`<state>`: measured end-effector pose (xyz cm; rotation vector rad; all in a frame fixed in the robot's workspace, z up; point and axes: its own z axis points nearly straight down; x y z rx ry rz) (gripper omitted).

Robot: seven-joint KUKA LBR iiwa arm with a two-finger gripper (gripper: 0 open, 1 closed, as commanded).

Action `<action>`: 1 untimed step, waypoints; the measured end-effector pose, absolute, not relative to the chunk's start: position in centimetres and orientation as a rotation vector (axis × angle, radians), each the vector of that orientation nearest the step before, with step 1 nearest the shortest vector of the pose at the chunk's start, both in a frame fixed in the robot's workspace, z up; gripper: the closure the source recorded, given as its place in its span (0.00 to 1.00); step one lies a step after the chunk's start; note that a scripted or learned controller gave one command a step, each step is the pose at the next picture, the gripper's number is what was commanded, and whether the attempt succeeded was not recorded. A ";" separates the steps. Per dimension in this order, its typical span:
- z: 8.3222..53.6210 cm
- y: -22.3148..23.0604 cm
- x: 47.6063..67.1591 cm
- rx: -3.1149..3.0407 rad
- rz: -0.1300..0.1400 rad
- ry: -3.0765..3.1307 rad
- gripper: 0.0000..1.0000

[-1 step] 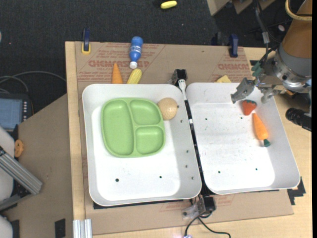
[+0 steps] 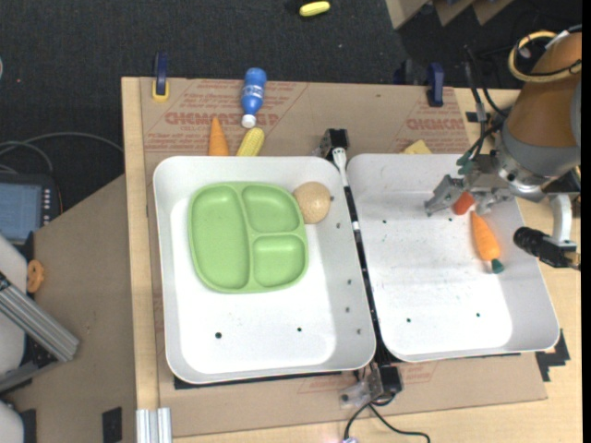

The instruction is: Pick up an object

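Hovering over the right bin [image 2: 434, 330]: pincer [image 2: 459, 195] low at the carrot's upper end.
You see the carrot [image 2: 484, 236] lying on the bin floor nr the right wall, orange tip by the pincer, green end toward you. Fingers' state: can't tell, blurred. Left bin [image 2: 249, 335] holds a green divided tray [image 2: 247, 236] w/ a tan ball [image 2: 313, 201] touching its upper-right corner. On the table [image 2: 305, 109] behind: bottle [image 2: 252, 96], corn [image 2: 250, 141], 2nd carrot [image 2: 217, 137].

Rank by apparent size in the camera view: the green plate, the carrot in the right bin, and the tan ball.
1. Green plate, clearly largest.
2. Carrot and tan ball look alike in size: the carrot is longer, the ball wider.
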<state>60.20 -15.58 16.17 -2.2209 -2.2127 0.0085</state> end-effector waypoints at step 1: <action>8.2 -21.9 60.8 -2.218 -0.011 -2.213 0.00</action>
